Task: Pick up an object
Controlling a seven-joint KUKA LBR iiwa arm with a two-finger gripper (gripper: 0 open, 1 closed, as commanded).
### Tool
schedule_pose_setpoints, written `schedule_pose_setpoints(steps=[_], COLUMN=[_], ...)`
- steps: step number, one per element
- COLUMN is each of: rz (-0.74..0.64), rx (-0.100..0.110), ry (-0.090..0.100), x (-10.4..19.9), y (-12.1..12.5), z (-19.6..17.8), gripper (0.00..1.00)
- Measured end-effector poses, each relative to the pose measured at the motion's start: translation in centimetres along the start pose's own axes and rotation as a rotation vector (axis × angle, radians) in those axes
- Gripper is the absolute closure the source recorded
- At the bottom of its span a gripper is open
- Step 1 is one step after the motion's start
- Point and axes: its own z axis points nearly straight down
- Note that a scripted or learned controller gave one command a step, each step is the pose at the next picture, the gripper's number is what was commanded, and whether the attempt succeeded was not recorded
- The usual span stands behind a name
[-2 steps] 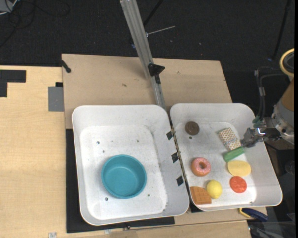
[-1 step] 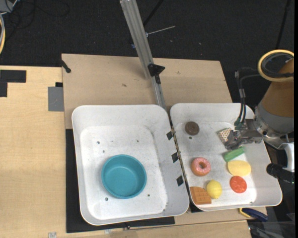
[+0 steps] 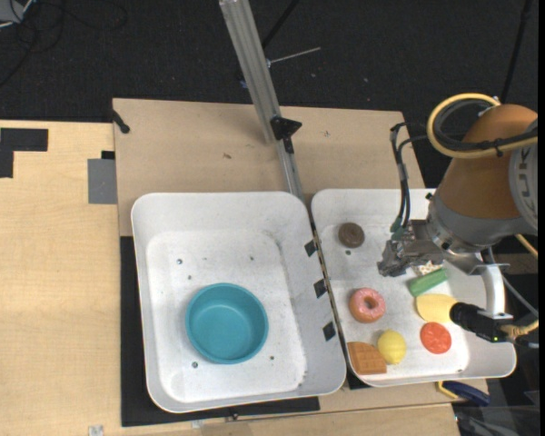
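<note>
left bin (image 3: 163, 225) roomy, right bin (image 3: 331, 212) crowded

Metal rail (image 3: 257, 71) slanting behind bins, black cables (image 3: 18, 3) top left

The arm (image 3: 486, 175) reached in from the right of the view, its grey body bulky near the edge and its orange band above the wrist turned up toward the camera. A yellow-and-black cable loop arched over the top of the band. Below the band the grey wrist angled down and leftward. The tool (image 3: 397, 260) hung at the end of it, dark and low, pointing down and to the left. Its tips looked blurred and dim.
</note>
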Motion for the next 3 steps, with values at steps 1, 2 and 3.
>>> schedule_pose_setpoints(steps=[1,2,3], rz=[0.001,0.0,0.0], rx=[0.001,-0.001,-0.001], ry=[0.0,-0.001,-0.001], x=[4.9,10.5,15.5], y=[-0.8,-1.7,-1.5], z=[0.3,-1.5,-3.1], gripper=[1.0,1.0,1.0])
